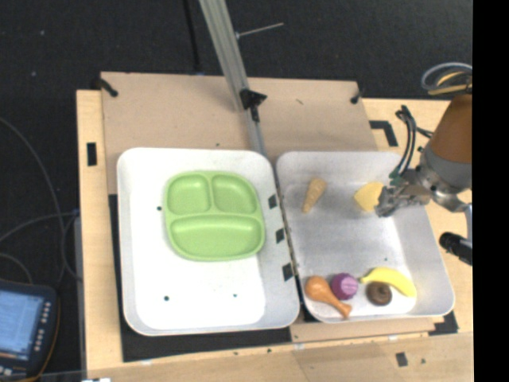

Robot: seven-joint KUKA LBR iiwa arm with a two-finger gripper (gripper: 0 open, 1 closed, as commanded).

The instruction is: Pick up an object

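Two bins: a left bin (143, 293) and a right bin (342, 241), side by side on the bench (199, 102), their inner edges almost touching.
Task's thing: a pale yellow chunk (367, 196) lies in the upper right part of the right bin, just left of the gripper's tip.
Gripper (387, 203): low over the right bin, reaching in from the right; its tip touches or nearly touches the yellow chunk's right side.
Fingers: too small and blurred to read; I cannot tell how far apart they are, nor whether the chunk lies between them.
Arm: the orange band (455, 134) sits above the grey wrist (441, 173), at the bin's right rim.
Cone-shaped piece (313, 193): tan, lying tilted in the upper left of the right bin, well apart from the chunk.
Lower row of the right bin: an orange pear-shaped toy (324, 293), a purple ball-like toy (344, 285) touching it, a brown round piece (379, 294), and a banana (391, 280) curving just over the brown piece.
Green plate (213, 216): three compartments, lying in the upper half of the left bin.
Metal pole (225, 46): slants up from between the two bins' far edges.
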